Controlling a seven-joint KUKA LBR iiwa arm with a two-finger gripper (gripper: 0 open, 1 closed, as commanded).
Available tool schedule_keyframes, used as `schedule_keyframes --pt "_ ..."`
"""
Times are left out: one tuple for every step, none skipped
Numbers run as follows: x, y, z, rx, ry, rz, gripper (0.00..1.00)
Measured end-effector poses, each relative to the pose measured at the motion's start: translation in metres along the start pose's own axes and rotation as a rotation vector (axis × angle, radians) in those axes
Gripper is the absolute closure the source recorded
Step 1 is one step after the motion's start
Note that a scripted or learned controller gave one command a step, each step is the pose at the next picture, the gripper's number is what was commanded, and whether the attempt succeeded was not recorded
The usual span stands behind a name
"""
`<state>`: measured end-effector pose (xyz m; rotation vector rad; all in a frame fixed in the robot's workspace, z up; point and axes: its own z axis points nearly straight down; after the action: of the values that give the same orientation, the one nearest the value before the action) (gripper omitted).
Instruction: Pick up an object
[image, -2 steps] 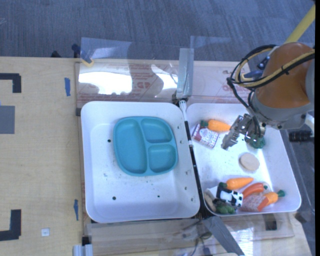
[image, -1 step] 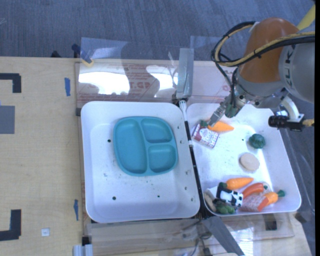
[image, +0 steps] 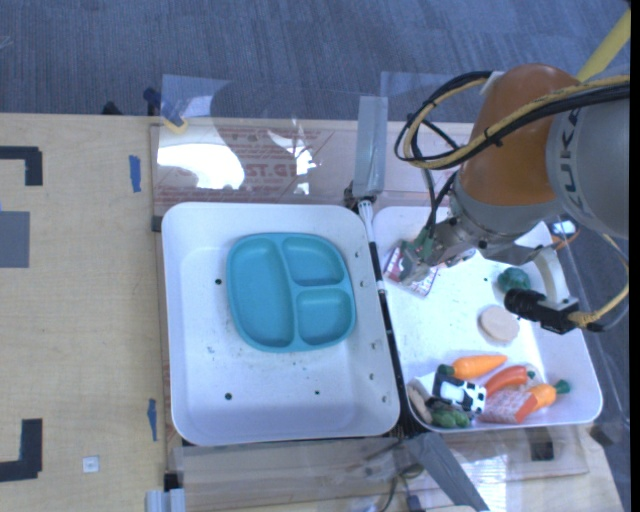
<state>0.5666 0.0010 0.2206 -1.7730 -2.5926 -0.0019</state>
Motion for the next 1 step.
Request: schedule_keyframes --pt "-0.0302 0.0424 0.0368 0.0 -0.002 0.209 1.0"
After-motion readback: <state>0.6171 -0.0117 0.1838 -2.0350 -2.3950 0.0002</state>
